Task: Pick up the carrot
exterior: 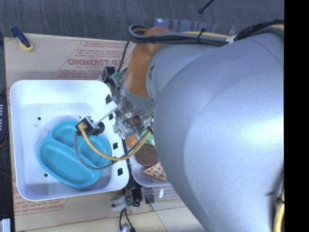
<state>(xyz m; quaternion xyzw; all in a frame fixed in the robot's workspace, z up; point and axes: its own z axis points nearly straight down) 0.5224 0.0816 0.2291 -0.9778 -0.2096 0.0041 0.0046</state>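
Arm (217,124) comes in from the right and covers most of the right bin (137,178); only that bin's near-left corner is exposed. Orange band (140,71) sits above the wrist, far of centre.

Gripper (130,124) is down at the divide between the two bins, buried among brackets and cabling. Can't tell its state: the business end is hidden by the wrist hardware.

Carrot (132,141): best candidate is a small orange lump just below the gripper hardware, at the left edge of the right bin. Partly hidden, so ID isn't certain, and I can't tell if it's touching the gripper or just beside it.

Near it in the same exposed corner: a brown round item (146,155), a tan triangular piece with red specks (155,172) nearer the camera, and a sliver of something green (150,139) against the arm.

Left bin (19,129) holds a blue moulded tray (72,153), lying toward the near side. A yellow cable (96,149) loops from a black fitting (91,127) over the tray's right part and back toward the wrist.

Both bins sit on a cardboard sheet (72,57) with red print on the worktop. Blue-and-yellow clamp (21,38) at the far-left corner.
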